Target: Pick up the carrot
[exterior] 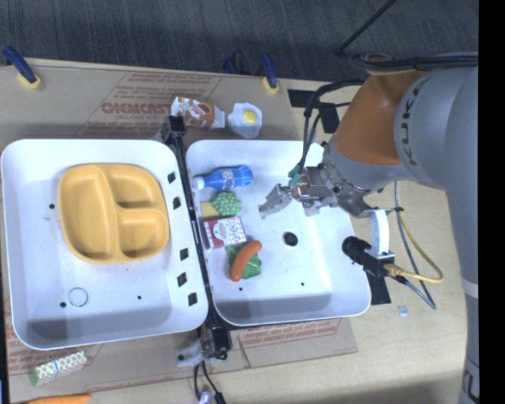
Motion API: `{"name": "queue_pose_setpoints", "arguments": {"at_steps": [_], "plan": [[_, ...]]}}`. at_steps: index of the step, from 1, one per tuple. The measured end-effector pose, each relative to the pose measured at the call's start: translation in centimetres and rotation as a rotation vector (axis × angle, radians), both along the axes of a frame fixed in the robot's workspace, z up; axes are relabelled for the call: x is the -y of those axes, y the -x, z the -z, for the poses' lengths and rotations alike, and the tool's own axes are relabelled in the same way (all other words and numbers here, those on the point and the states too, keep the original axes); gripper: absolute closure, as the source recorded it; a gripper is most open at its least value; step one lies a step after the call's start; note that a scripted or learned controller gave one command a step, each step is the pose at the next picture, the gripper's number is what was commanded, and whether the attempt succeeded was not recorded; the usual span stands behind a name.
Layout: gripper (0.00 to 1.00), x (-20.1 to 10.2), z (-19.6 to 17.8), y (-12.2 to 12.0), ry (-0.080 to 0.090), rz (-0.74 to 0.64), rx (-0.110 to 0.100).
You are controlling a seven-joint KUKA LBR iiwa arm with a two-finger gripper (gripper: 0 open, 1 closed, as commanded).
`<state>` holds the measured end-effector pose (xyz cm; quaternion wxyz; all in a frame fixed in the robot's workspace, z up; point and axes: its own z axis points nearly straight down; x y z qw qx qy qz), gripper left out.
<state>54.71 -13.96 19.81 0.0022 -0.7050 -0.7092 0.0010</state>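
The carrot (242, 255) is orange with a green top and lies in the right bin (320, 289), near its left-front part. My gripper (292, 204) hangs over the middle of that bin, up and to the right of the carrot and apart from it. Its fingers (273, 201) stand open with nothing between them.
A blue bottle (225, 178), a green vegetable (227, 202) and a red-pink packet (223, 230) lie just behind the carrot. A small black disc (290, 240) sits mid-bin. The left bin (34, 310) holds a yellow divided plate (114, 211). A small carton (194, 112) and a yellow-white item (246, 119) lie behind the bins.
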Motion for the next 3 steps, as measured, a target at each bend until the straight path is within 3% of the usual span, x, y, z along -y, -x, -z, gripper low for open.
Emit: {"name": "queue_pose_setpoints", "arguments": {"at_steps": [1, 2, 3], "plan": [[0.00, -4.1, 10.7, 3.2, 0.000, 0.002, 0.000], [1.00, -4.1, 9.7, 3.2, 0.000, -0.001, -0.002], [1.00, -5.3, -4.7, 6.7, 0.001, 0.240, 0.001]]}}
